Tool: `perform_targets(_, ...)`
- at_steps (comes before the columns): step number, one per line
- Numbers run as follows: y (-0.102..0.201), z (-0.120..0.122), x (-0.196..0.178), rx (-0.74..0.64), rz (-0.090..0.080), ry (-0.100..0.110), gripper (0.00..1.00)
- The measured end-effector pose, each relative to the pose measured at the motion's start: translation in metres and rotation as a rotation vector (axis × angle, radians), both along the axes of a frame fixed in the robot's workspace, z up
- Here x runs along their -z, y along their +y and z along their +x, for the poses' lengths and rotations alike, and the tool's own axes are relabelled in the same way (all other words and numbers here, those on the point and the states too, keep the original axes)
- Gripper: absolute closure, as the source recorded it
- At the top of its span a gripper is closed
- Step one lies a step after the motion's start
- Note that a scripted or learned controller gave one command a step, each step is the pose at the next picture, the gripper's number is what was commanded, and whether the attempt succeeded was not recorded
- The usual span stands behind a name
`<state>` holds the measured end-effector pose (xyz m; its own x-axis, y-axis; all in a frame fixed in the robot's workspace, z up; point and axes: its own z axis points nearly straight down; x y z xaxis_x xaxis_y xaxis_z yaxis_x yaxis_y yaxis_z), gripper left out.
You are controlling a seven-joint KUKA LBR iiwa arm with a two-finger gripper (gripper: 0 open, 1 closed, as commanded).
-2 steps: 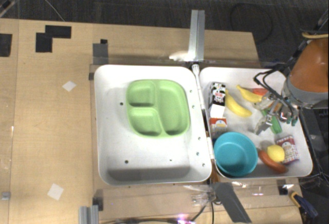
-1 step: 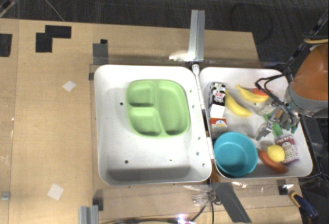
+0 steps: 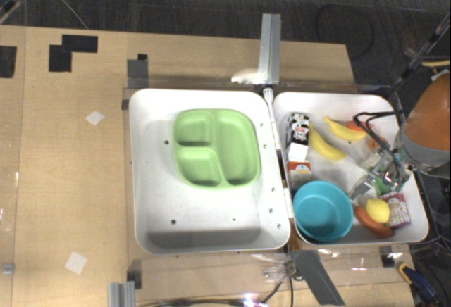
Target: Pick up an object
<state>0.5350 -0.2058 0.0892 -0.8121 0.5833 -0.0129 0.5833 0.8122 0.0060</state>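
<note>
**Objects in right bin, arm above them**

Objects for picking lie in the right bin [image 3: 352,103]: a blue bowl [image 3: 322,210] at its near left corner, two bananas [image 3: 326,145] toward the far side, a small carton [image 3: 299,128] along the left wall, and a lemon [image 3: 378,210] on a red item near the right corner. The wooden bench [image 3: 63,179] carries both bins side by side; dark carpet runs beyond its far edge. The left bin [image 3: 151,179] holds a green divided tray [image 3: 215,147]. The gripper [image 3: 377,179] hangs over the right bin, just beside the lemon; jaw state cannot be told, clutter obscures it.
</note>
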Motion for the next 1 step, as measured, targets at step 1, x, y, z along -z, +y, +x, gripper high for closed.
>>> perform_targets(1,0.0126,-0.0366,-0.0007,0.079,0.000,-0.002,0.00)
